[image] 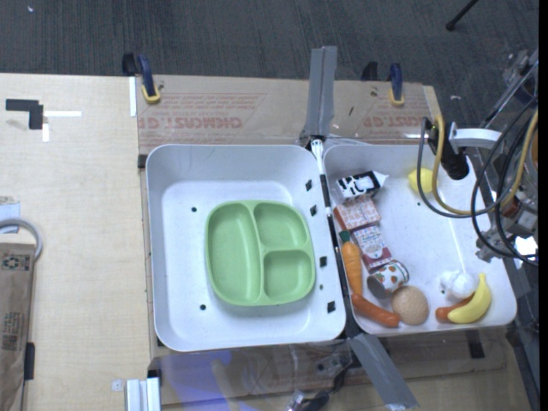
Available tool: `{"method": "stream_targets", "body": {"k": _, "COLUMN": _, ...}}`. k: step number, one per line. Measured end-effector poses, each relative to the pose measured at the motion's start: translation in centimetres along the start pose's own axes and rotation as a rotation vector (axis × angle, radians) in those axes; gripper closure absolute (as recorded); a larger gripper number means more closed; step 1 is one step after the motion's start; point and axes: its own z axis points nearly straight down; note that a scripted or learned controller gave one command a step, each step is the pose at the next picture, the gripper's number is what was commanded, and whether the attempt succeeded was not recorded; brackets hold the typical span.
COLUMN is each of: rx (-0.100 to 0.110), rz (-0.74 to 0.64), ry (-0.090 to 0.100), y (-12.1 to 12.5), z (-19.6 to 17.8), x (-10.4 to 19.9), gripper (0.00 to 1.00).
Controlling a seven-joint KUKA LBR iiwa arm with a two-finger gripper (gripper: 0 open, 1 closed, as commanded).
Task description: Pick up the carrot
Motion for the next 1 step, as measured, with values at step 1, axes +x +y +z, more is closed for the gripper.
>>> {"method": "stream_targets", "body": {"k": 1, "rx": 0.001, "rz": -0.227, "ry": 0.002, "y": 0.47, "z": -0.38, "x": -0.01, "gripper": 1.0}}
